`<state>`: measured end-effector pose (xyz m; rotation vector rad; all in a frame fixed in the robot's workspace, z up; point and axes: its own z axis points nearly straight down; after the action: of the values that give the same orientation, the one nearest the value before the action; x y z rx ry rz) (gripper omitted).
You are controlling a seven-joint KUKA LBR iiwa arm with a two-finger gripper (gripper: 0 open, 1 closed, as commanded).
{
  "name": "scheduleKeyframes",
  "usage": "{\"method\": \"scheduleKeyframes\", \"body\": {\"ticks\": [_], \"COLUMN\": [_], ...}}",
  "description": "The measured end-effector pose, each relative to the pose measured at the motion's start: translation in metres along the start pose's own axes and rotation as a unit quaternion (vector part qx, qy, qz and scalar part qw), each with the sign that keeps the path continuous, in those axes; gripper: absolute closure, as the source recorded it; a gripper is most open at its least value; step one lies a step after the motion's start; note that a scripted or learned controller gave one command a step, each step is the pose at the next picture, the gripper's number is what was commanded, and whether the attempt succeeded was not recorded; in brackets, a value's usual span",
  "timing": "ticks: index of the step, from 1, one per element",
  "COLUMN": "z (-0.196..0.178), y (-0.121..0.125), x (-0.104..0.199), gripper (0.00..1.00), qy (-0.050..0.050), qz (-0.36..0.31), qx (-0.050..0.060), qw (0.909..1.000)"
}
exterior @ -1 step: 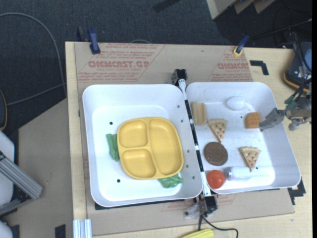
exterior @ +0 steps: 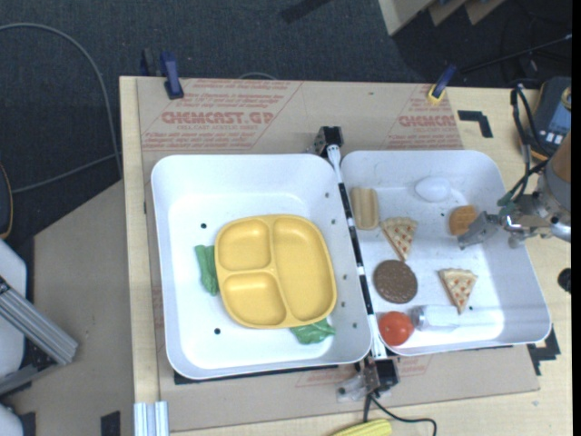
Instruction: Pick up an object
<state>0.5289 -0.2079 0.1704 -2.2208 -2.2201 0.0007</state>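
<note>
Reaching in over the right bin, the gripper hangs just beside an orange-brown piece; whether its fingers are clenched cannot be told. Near that piece lie two pizza slices, a brown patty and a tomato.

You look down from one fixed camera above the bench, tilted at a slant and set far enough back to take in both bins, the left bin and right bin, with floor beyond the far edge.
</note>
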Motion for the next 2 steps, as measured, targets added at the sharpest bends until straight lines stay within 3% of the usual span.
{"method": "scheduleKeyframes", "body": {"ticks": [1,2], "z": [0.084,0.085], "y": [0.048,0.049], "x": [0.019,-0.011], "gripper": [0.00,0.00], "qy": [0.000,0.003], "qz": [-0.001,-0.003], "qx": [0.000,0.000], "qw": [1.0000,1.0000]}}
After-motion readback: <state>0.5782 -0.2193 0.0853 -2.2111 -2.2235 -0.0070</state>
